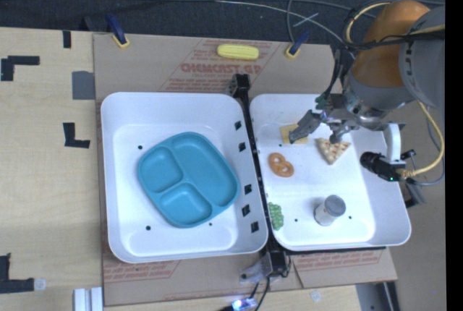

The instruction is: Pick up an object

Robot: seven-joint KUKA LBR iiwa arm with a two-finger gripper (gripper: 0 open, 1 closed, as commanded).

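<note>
the arm (394, 49) reaches in from the right and hangs over the back part of the right bin (376, 226). its gripper (323, 128) is spread open, one finger (307, 126) slanting toward the left and the other finger (338, 131) pointing down on the right, with nothing between them.

the left finger's tip lies over or just beside a small yellow block (290, 134) near the bin's back left; whether it touches the block cannot be told. the right finger's tip is just above a pizza slice (333, 150), a pale toy wedge with red spots, which lies just beside the gripper toward the front. neither piece sits between the fingers.

a pretzel (281, 164) lies on the bin floor to the front left of the gripper, near but apart from it. a grey can (330, 209) stands nearer the front of the bin, well apart from the gripper. a small green thing (275, 214) lies against the bin's left wall at the front.

the left bin (119, 158) holds a blue tray (187, 179) with three compartments, turned at a slant. behind the bins a yellow banana (237, 51) lies on the cardboard sheet (166, 64), well apart from the gripper.
</note>
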